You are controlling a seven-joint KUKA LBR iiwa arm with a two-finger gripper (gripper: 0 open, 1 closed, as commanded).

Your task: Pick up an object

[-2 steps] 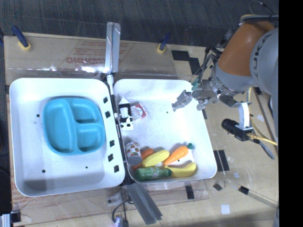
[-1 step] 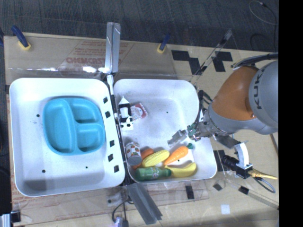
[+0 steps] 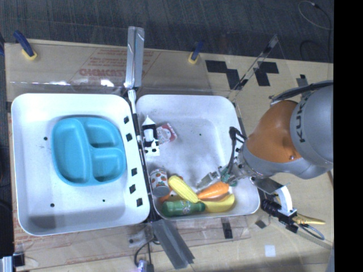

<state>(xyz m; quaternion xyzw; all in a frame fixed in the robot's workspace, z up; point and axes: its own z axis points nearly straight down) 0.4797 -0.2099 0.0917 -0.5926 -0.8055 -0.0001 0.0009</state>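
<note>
Pincer (image 3: 218, 177) low in right white bin (image 3: 193, 109), right above orange plastic carrot (image 3: 214, 191) at the bin's near wall; can't tell its state. Yellow banana (image 3: 182, 188) beside it.

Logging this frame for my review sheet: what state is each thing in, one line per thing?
Gripper: low in the right bin, beside the carrot, nothing seen held.
Carrot: lying flat on the banana.
Banana: lying along the front wall.
Corn cob: lying tilted on the pile.
Green bottle: on its side.
Blue divided tray: flat in the left bin, right side up.
Right bin: holds the pile at its front.
</note>
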